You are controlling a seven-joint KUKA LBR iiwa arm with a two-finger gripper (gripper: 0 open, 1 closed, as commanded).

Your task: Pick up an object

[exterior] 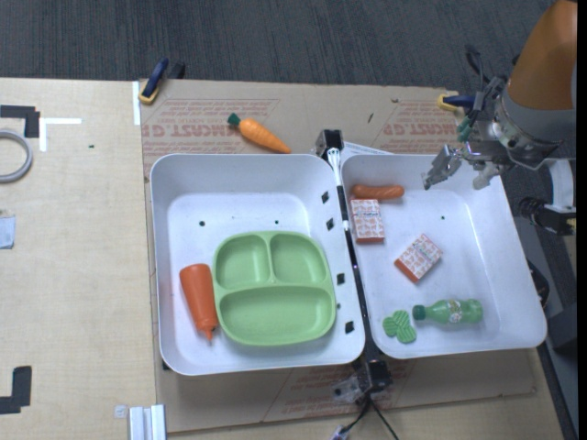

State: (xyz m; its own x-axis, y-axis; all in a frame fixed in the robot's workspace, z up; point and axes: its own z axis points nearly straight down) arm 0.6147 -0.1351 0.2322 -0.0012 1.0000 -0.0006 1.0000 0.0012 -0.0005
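Camera view: jaws (459, 165) spread, holding nothing, high over right bin's (514, 236) far edge; nearest pick is sausage (378, 192) near the back wall; boxes (367, 220) lie flat mid-bin; bottle (448, 313) lies on its side.

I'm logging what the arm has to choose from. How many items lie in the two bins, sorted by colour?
Green: 3, the divided plate, the bottle and the leafy piece.
Orange: 2, the carrot in the left bin and the sausage in the right bin.
Red and white: 2, the boxes and.
Total: 7.
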